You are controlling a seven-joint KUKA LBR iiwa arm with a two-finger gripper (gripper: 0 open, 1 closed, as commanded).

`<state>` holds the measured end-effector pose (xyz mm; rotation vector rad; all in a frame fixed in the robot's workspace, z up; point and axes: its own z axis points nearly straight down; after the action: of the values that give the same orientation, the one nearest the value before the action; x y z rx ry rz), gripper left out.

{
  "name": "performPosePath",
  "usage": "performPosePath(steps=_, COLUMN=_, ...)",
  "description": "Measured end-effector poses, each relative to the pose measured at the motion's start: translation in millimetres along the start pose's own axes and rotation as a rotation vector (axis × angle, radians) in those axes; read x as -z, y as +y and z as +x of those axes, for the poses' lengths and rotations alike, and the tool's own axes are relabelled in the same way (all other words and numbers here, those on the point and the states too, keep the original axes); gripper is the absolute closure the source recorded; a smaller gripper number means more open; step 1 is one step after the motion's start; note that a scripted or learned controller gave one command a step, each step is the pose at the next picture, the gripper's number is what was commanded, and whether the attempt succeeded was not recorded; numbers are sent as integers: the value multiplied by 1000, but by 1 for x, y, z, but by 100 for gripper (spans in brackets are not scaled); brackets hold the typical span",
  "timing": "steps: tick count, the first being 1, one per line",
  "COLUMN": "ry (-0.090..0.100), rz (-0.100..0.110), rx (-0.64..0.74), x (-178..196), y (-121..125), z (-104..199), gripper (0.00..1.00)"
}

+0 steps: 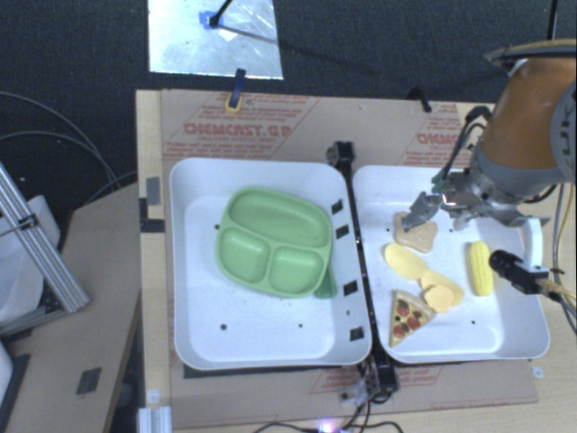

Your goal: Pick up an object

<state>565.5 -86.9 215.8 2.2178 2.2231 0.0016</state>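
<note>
Gripper [425, 213]: lowered into the right bin [523, 336], near its upper left part, directly over the toast-shaped toy piece [416, 237]. Fingers: cannot tell whether spread or closed; nothing confirmed held.

Task object, as judged: the tan toast-shaped piece, lying flat on the bin floor, just beside the pale yellow oval slice [405, 260] below it. Probably moulded plastic play food: light, stiff, smooth-skinned and somewhat slippery, not fragile. Low flat profile noted; little height for the fingers to bite on. Best taken across the narrower width, edge to edge, fingertips brought close to the floor. Risk of skidding or tipping under a glancing contact.

Other contents of the right bin: yellow corn cob [480, 268] well to the right, rounded and likely to roll; orange-yellow round chips [441, 293] overlapping near the centre; pizza slice [407, 317] toward the front, flat and thin.

Left bin [194, 332]: green divided plate [274, 242], set at a slant, well apart from the gripper.

Divider between bins [357, 260]: close to the toast piece on its left side; clearance for the near finger to be watched.
</note>
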Motion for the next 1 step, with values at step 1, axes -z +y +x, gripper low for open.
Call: performPosePath(steps=1, ry=-3, rz=-3, rx=-6, x=-135, y=-63, z=-40, gripper=0)
